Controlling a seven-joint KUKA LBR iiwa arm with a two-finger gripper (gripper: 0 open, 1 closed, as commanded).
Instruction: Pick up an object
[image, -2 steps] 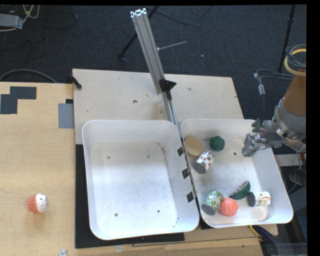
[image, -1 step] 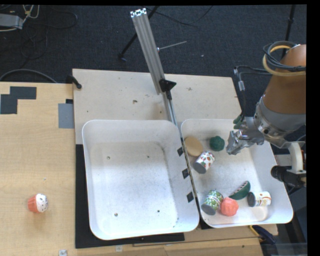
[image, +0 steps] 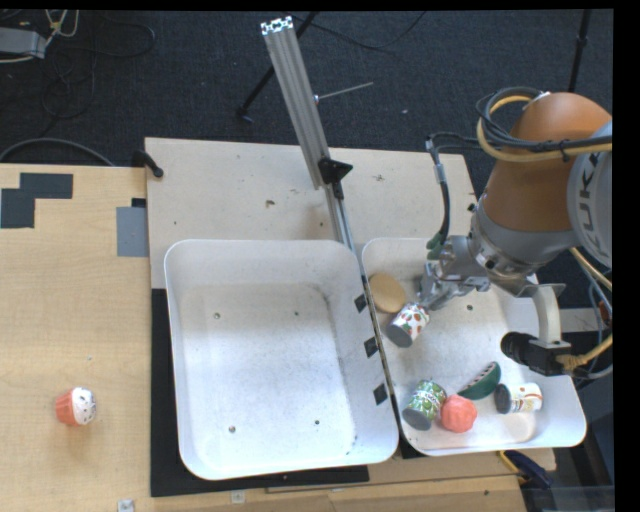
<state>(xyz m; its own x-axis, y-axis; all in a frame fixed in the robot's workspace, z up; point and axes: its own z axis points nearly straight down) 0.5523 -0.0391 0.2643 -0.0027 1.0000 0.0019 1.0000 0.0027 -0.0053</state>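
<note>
Stray toy (image: 76, 407): lies on the bench, far left, well apart from both bins; no risk.
Left bin (image: 200, 262): its wall sits close beside the cup.
Cup (image: 409, 323): tipped in the right bin (image: 545, 432), beside a tan disc (image: 386, 293); it seems to sit at the claw's tips.
Claw (image: 432, 297): whether it is clenched or released, I cannot tell.
Risk: the round cup may roll or slip out, or nudge the disc.
</note>
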